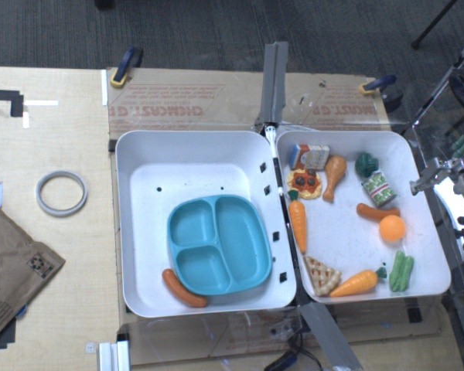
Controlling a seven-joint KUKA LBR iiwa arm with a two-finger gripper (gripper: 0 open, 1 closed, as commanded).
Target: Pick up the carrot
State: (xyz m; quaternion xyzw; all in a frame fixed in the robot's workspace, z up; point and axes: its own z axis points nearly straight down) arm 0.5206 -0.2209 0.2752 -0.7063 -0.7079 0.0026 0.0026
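Two toy carrots lie in the right bin (pixel 425 230). One carrot (pixel 297 224) runs along the bin's left wall, its green top pointing to the far side. The other carrot (pixel 356 283) rests near the front edge, tilted, with its green top to the right beside a green pea pod (pixel 400 271). Both lie flat with nothing on top of them.
The right bin also holds a waffle slice (pixel 322 273), an orange ball (pixel 392 228), a sausage (pixel 371 212), a drumstick (pixel 334 176), a pizza piece (pixel 305 182), a can (pixel 378 189) and a small box (pixel 313 157). In the left bin (pixel 139 207) are a teal divided plate (pixel 219 243) and a sausage (pixel 185 287).
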